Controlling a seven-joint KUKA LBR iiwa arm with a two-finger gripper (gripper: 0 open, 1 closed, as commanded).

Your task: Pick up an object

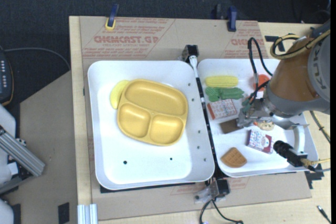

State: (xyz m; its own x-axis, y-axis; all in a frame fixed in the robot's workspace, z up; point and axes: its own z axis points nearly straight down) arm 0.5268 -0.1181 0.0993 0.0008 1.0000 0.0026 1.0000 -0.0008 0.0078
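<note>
The right bin (262,168) holds several small items: a yellow corn cob (221,81), a green leafy piece (224,93), a red-and-white printed card (222,108), a brown flat piece (229,126), a maroon-and-white packet (259,140) and a tan waffle-like cookie (233,157). An orange piece (261,81) peeks out beside the arm. My gripper (248,117) hangs low over the middle of this bin, just right of the printed card and above the brown piece. The arm's grey and orange body covers the bin's right side.
The left bin (105,155) carries a yellow three-compartment tray (152,111) with a yellow rounded piece (118,93) tucked under its left edge. Clamps (111,20) hold the cardboard bench top at the back. Cables loop near the arm at the right.
</note>
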